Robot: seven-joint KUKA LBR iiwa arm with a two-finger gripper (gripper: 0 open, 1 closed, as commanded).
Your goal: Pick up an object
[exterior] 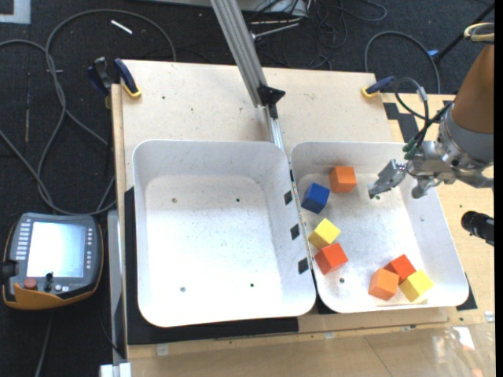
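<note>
Camera view shows my fingers (pixel 387 181) open and empty over the right bin (pixel 440 234), so I should descend squarely on the orange cube (pixel 343 178) (just beside them).

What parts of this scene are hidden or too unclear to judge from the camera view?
- Gripper: too small in the camera view to judge its finger gap.
- Arm: cut off by the right edge.
- Red cube: partly covered by the orange cube and yellow cube in front.
- Handheld screen: its text is too small to read.
</note>
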